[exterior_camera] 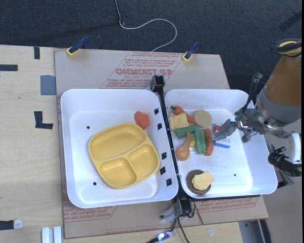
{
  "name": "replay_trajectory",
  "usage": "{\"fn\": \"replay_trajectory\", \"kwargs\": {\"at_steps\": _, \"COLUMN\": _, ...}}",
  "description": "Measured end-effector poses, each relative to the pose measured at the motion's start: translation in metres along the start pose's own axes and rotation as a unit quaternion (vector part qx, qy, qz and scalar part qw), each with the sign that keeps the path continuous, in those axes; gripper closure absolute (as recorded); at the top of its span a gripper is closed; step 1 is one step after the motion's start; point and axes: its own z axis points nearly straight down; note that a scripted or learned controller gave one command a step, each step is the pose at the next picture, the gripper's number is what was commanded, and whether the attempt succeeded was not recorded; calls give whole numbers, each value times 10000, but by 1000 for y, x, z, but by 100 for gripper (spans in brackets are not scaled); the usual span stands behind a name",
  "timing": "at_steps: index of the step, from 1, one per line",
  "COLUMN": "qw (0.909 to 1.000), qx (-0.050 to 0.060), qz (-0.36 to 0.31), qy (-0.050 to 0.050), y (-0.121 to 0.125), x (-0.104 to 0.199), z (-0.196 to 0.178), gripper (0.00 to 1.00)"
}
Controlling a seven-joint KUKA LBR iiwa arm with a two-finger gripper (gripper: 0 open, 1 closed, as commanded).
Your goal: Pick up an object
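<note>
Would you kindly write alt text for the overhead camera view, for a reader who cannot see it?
A grey robot arm reaches from the right, its gripper over the right white bin beside a pile of toy food. The left white bin holds a yellow divided plate and a small orange piece.

White bins: two, the left bin [73, 135] and the right bin [245, 171]. Left bin: one yellow divided plate [123, 155], one orange-red piece [141, 118]. Right bin: one cupcake [199, 180] near its front edge; clustered toy foods [192, 133], count uncertain.
</note>
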Motion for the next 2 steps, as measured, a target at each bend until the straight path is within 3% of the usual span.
{"fn": "replay_trajectory", "kwargs": {"at_steps": 1, "qw": 10000, "qx": -44, "qz": -18, "qy": -10, "y": 2, "x": 0, "z": -4, "gripper": 0}}
{"fn": "replay_trajectory", "kwargs": {"at_steps": 2, "qw": 10000, "qx": -23, "qz": -17, "qy": -5, "y": 2, "x": 3, "z": 39, "gripper": 0}}
